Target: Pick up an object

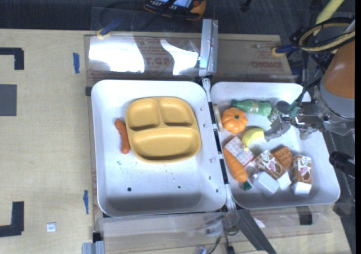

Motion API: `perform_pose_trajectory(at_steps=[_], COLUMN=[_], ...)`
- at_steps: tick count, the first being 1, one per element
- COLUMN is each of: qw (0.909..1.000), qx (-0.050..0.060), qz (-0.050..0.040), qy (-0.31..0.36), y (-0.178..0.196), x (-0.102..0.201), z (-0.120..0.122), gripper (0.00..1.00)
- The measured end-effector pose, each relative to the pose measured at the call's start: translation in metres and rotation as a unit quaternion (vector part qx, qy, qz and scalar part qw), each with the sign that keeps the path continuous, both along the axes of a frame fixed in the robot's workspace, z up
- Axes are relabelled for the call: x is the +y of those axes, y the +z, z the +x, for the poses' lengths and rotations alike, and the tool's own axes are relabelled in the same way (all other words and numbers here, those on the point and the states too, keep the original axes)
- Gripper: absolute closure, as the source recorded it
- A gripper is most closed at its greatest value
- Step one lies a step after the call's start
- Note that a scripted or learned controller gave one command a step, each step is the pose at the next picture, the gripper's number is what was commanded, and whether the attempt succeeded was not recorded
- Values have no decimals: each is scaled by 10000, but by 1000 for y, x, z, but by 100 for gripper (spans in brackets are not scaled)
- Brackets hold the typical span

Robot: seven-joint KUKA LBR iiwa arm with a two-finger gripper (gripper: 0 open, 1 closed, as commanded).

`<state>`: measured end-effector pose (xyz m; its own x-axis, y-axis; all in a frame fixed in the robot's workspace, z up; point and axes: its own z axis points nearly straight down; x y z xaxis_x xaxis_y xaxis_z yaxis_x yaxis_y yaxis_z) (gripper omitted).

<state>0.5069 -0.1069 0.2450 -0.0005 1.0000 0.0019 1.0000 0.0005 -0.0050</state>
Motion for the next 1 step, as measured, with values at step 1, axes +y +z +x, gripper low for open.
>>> perform_pose_trajectory(at_steps=[1], qw=[10000], qx=[-46], qz=[-14], qy=[9], y=[-140], x=[-22], z=[1], gripper=[0])
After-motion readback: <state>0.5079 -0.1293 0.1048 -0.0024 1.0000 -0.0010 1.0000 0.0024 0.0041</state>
